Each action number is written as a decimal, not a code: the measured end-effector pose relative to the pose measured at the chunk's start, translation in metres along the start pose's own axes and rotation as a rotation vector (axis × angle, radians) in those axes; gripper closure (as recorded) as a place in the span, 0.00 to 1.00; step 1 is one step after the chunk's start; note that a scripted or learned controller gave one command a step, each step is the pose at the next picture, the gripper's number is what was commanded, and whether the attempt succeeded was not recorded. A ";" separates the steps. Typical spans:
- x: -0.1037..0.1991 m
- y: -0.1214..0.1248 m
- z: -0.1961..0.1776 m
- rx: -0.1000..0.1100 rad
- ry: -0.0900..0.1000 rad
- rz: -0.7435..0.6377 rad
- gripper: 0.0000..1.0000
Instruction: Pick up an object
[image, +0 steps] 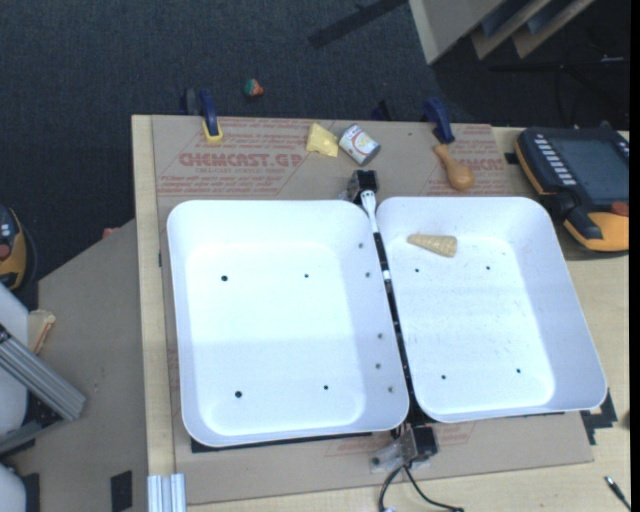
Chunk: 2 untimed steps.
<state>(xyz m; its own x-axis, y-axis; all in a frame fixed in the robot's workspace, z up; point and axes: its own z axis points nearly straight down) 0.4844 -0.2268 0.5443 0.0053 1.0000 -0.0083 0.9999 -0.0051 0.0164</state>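
Now two white bins sit side by side on the tabletop (150, 300). Right bin (560, 330) holds one tan cone-shaped object (433, 244) near its far left corner (lying on its side). Left bin (200, 400) carries nothing. About the jaws I cannot tell.

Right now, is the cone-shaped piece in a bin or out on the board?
In. The tan cone lies on its side on the floor of the right bin, near its far edge, apart from the wall.
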 end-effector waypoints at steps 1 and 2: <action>0.003 0.003 0.009 0.015 0.006 -0.005 0.00; 0.072 -0.003 0.099 0.026 0.013 -0.012 0.00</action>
<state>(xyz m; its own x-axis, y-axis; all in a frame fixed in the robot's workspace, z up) 0.4835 -0.1556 0.4444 -0.0070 1.0000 0.0046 0.9999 0.0071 -0.0092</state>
